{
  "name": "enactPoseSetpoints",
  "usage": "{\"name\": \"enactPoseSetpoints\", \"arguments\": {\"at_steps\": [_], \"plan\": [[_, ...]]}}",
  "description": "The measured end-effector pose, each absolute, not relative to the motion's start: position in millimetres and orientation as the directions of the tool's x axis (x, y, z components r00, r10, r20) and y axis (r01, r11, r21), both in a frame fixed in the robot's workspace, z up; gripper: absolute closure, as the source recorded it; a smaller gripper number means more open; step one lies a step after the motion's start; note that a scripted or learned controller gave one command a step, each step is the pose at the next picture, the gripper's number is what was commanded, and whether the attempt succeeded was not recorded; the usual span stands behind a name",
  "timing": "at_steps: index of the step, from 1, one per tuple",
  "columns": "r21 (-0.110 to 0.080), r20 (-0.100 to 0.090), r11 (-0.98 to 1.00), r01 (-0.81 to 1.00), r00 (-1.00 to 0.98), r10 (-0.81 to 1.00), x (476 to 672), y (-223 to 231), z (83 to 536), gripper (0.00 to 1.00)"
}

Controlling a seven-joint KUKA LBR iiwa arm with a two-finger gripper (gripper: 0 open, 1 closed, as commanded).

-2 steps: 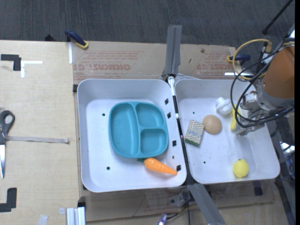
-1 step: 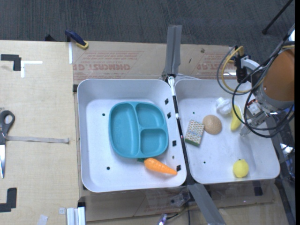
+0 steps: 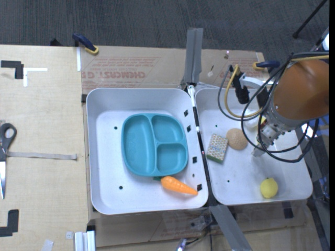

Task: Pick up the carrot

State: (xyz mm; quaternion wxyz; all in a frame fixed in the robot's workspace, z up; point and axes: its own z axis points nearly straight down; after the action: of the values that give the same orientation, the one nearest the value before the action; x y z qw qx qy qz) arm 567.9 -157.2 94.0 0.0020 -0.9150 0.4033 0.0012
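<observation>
The orange carrot (image 3: 179, 186) lies in the left bin (image 3: 99, 156), near its front wall, just below the teal divided plate (image 3: 155, 144) and touching its front rim. My gripper (image 3: 260, 146) hangs over the right bin (image 3: 293, 192), towards its right side, under the arm's orange band and a tangle of cables. It is well to the right of the carrot, with the bins' divider in between, and nothing from the bins shows in its grasp.
In the right bin sit a green-and-tan sponge block (image 3: 217, 148), a tan round ball (image 3: 236, 139) close to the gripper's left, and a yellow lemon (image 3: 269, 187) at the front. Scissors (image 3: 5, 140) lie on the bench at far left.
</observation>
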Motion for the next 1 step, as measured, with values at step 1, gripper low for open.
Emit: {"name": "enactPoseSetpoints", "arguments": {"at_steps": [1], "plan": [[-0.005,-0.002,-0.816,-0.578,0.816,-0.578,599.0,-148.8,92.1,1.0]]}}
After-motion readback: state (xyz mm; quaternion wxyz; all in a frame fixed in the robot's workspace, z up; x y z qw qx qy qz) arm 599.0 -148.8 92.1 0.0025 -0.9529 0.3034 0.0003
